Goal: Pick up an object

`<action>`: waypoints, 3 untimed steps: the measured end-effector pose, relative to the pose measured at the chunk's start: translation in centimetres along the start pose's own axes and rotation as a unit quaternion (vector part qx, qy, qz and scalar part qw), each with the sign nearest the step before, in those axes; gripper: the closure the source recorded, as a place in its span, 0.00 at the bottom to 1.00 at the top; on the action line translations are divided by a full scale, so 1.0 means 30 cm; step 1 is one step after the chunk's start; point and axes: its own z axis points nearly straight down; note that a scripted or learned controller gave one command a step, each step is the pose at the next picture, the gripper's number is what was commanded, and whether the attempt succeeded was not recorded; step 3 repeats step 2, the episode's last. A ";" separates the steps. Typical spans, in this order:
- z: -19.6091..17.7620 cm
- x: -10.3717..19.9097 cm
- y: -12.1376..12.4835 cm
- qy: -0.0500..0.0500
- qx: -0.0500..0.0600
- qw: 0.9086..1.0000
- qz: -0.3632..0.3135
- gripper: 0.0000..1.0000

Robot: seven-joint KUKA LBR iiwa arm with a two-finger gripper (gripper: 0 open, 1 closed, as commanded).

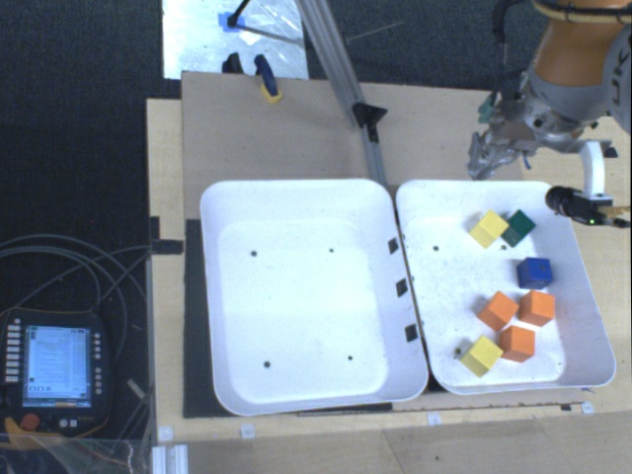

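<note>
Overhead, the jaws (491, 156) hang above the tan table (296, 131) just behind the right bin (434, 363); whether they are spread cannot be told. Yellow, green, blue and orange cubes (536, 306) lie in that bin. Dark carpet (79, 87) surrounds the table.

teach pendant (54, 368), cables (89, 265), tripod leg (336, 57)

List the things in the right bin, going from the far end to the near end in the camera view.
Green block and yellow block → blue block → two orange blocks → orange block → yellow block.
</note>
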 end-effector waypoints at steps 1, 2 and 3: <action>-0.001 0.200 -0.058 0.000 0.001 1.000 0.000 1.00; 0.019 0.405 -0.115 0.001 0.002 1.000 -0.001 1.00; 0.019 0.405 -0.115 0.001 0.002 1.000 -0.001 1.00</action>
